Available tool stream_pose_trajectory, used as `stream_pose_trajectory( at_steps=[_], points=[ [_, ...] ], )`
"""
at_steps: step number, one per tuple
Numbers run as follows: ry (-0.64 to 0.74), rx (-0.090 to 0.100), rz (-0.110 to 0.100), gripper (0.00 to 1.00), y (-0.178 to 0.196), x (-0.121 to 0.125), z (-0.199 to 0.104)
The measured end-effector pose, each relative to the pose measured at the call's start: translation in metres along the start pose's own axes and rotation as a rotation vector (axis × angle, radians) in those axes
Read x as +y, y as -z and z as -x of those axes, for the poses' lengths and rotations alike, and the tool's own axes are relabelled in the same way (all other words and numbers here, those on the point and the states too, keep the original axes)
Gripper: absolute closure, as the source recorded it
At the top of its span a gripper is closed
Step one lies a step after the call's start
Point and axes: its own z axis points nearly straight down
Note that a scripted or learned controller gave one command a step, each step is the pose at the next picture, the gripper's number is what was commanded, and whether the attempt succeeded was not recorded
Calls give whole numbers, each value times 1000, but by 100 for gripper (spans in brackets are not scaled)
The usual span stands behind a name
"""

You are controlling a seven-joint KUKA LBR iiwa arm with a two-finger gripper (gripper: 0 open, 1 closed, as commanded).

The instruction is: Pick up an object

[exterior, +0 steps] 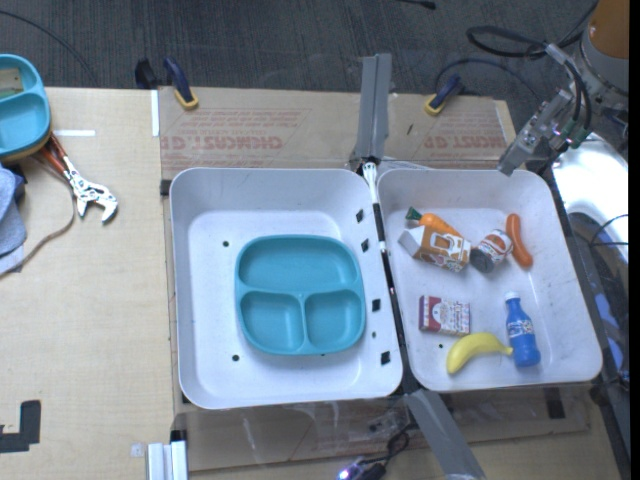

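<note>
Overhead, two white bins sit side by side on a worktop (90, 308). The left bin (200, 298) holds a teal divided plate (300, 295). The right bin (560, 268) holds the candidates for picking: a small carton (437, 244) with a carrot (436, 223) touching its top, a can (491, 249) just beside the carton, a sausage (517, 240) near the can, a red box (444, 316), a banana (474, 350) and a blue bottle (520, 332), the last two touching.

The arm's end (548, 126) hangs above the right bin's far right corner, well apart from every item. Whether its jaws stand wide or narrow cannot be told; nothing is seen between them.

Risks, as a judgement: the carton, carrot and can crowd together, so a descent there could nudge neighbours or close on two things. The banana's curve and the bottle's roundness could let either slip free.
</note>
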Motion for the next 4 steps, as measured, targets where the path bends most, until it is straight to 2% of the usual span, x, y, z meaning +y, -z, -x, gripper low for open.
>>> stream_pose_trajectory(
  at_steps=[1,3,4],
  points=[
    [781,-4,3,100,38,4,-9],
    [775,-6,7,100,53,6,-4],
    [1562,-4,4,100,70,-23,11]
  ],
)
